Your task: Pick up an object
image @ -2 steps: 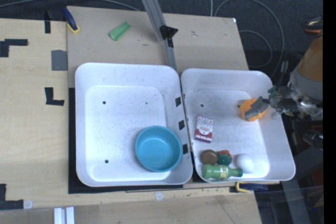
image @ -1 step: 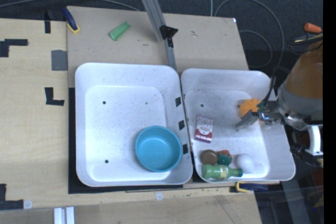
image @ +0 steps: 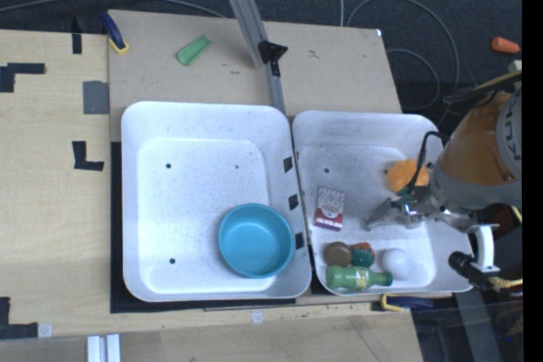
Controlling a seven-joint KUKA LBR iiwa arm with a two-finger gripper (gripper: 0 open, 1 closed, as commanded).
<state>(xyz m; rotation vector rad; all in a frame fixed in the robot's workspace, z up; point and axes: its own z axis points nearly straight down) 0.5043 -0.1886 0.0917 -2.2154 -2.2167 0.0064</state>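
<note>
- The gripper [image: 377,218] is down inside the right bin [image: 356,125]. I read its grey fingers as pointing left, toward the little red-and-white carton [image: 329,208]. They look spread with nothing between them, so I'd call the pincer parted and empty.
- No object is named in the task, so I take the carton as my landmark: it lies flat on the bin floor, just left of the fingertips and apart from them.
- Just right of the carton and up a little, an orange object [image: 405,175] sits close against the wrist, partly hidden by the arm. I can't tell what it is.
- Below the carton, along the bin's near wall, is a tight cluster: a brown round thing [image: 338,253], a small teal-and-orange piece [image: 363,253] touching it, a green bottle [image: 358,277] lying on its side under both, and a white ball [image: 398,264] at the bottle's right end.
- Left of the carton, over the wall, the left bin [image: 153,119] holds a blue bowl [image: 255,239] upright in its near right corner.
- Well above and left of the carton, on the bench top beyond the bins, lies a green block [image: 193,50].
- Progress, as I judge it: the arm is low and in among the objects, but nothing is gripped or lifted. Closing on something and raising it are all left to do.
</note>
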